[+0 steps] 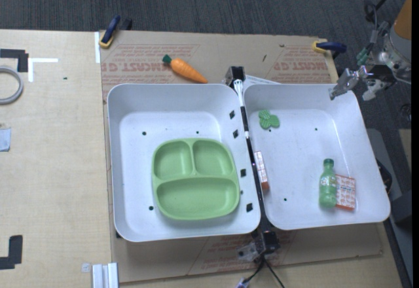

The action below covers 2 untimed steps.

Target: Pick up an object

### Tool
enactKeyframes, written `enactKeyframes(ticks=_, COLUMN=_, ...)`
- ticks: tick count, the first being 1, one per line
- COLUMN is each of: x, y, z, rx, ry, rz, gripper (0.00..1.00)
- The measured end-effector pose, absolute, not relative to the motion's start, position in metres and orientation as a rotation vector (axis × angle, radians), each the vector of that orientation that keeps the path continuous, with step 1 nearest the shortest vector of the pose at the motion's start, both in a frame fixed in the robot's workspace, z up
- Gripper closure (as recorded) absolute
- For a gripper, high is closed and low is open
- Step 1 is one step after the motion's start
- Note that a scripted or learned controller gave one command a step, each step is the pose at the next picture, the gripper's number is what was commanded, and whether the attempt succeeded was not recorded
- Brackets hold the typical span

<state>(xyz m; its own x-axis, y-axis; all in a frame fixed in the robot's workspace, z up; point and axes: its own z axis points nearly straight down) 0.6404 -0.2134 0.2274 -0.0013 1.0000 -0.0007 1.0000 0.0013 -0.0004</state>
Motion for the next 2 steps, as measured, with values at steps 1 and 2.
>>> enactKeyframes(ticks=1, x=0.527, y=-0.214, z=0.151, rx=2.018, ry=2.408, rz=0.000, gripper=0.00)
enactKeyframes(ticks=2, x=0.490, y=-0.220, z=0.092, rx=1.807, ry=2.576, rz=0.005, gripper=0.00)
